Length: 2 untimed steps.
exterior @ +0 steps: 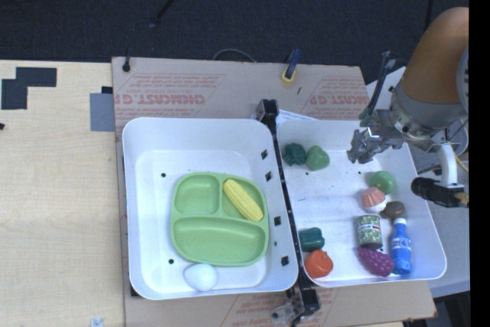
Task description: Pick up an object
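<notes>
My gripper (360,151) hangs over the upper right part of the right bin (337,191), with nothing visible between its fingers. Below it lie a light green item (381,181), a pink and white toy (373,199) and a small brown piece (394,210). To its left sit a dark green item (294,155) and a green pepper-like toy (317,158). Near the bin's front are a green can (368,230), a blue bottle (400,246), purple grapes (375,260), an orange-red fruit (318,264) and a dark green block (311,239).
The left bin (145,165) holds a green divided plate (218,220) bearing a yellow corn cob (243,199), plus a white egg (201,276) at the front. A black divider (277,188) runs between the bins. A blue-and-yellow clamp (290,67) stands behind.
</notes>
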{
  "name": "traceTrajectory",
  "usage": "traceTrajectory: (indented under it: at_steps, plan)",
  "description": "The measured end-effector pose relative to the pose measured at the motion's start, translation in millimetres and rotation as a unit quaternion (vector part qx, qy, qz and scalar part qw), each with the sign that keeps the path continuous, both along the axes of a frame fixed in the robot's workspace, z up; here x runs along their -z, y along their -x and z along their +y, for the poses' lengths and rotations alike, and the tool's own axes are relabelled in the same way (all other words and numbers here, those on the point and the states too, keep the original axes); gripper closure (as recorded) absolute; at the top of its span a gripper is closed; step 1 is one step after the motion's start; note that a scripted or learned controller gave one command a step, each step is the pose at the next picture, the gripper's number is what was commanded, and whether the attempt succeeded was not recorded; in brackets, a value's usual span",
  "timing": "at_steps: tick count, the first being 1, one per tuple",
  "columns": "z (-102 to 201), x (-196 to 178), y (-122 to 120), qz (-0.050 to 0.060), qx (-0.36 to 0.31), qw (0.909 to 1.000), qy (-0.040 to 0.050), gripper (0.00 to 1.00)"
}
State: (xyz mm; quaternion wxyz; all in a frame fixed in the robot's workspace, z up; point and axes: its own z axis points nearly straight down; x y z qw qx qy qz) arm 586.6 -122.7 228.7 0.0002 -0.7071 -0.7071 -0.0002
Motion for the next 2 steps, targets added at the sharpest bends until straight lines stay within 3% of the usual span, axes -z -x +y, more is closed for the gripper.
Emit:
traceTrajectory:
  at_steps: [2]
  plan:
    - [85,-6,39,0.002,-0.002,1.0,-0.0012,1.0]
